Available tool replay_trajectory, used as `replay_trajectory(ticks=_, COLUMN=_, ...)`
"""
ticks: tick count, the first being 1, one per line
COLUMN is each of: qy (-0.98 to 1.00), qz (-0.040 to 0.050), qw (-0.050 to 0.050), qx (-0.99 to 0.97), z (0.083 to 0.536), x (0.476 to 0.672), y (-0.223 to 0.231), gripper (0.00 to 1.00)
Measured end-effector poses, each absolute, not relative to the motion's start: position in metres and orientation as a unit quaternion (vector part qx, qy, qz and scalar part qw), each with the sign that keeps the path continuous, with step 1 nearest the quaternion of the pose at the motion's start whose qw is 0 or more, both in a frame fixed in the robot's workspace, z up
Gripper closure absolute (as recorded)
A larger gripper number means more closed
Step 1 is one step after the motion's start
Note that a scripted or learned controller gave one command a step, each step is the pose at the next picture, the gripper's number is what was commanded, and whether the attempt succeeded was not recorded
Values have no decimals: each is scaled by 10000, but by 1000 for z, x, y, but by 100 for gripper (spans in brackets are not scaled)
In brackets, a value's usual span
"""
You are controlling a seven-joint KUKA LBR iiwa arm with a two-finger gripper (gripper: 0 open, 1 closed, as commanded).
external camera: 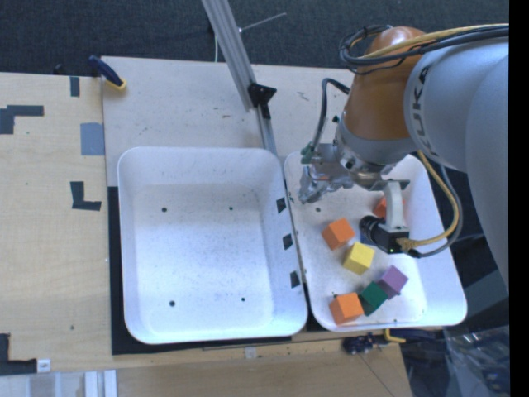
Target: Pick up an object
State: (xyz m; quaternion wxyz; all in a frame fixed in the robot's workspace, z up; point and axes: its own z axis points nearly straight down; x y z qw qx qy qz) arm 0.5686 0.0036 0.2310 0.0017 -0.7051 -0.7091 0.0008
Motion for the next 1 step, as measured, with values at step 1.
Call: replay_trajectory(ticks=1, qy=-7095, qz=9, qw=17, qx=-7047, z=222, x=565, y=56, gripper=100)
